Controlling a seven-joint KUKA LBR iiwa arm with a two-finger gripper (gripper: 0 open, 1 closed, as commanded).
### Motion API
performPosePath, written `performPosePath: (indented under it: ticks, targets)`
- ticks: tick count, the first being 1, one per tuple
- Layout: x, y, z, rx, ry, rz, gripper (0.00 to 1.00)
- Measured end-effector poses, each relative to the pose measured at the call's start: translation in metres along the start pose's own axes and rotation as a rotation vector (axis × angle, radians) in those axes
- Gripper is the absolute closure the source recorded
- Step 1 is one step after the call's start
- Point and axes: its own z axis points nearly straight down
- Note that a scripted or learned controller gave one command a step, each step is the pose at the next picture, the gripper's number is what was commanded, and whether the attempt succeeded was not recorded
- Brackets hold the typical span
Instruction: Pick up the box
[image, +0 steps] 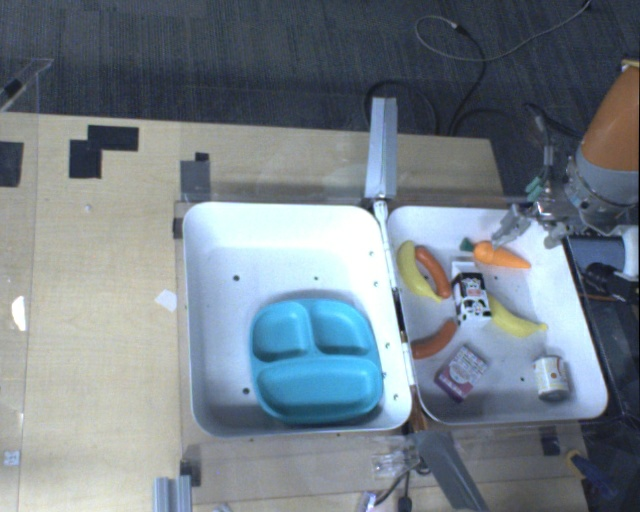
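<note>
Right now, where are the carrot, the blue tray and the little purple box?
carrot (503, 257): camera view, middle of its orange body.
blue tray (316, 359): camera view, ridge between its compartments.
purple box (461, 371): camera view, centre of its top face.

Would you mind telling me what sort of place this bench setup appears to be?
Probably a robotics lab: a wooden bench bearing two white bins of toy food, the arm's gripper above them, and loose cables on carpet.

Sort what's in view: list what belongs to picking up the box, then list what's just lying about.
For the job:
- box, right bin's near side
- gripper, over the right bin's far edge

Lying about:
- carrot
- two bananas
- two sausages
- small can
- blue tray, left bin
</note>
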Motion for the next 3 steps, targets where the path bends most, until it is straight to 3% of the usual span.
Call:
performPosePath:
  ticks: [1, 2, 3]
  targets:
    - [0.001, 0.002, -0.012, -0.006, -0.002, -0.007, 1.0]
    - [0.005, 0.035, -0.073, -0.004, -0.001, 0.281, 1.0]
    - [0.001, 0.039, -0.106, -0.003, -0.001, 0.385, 1.0]
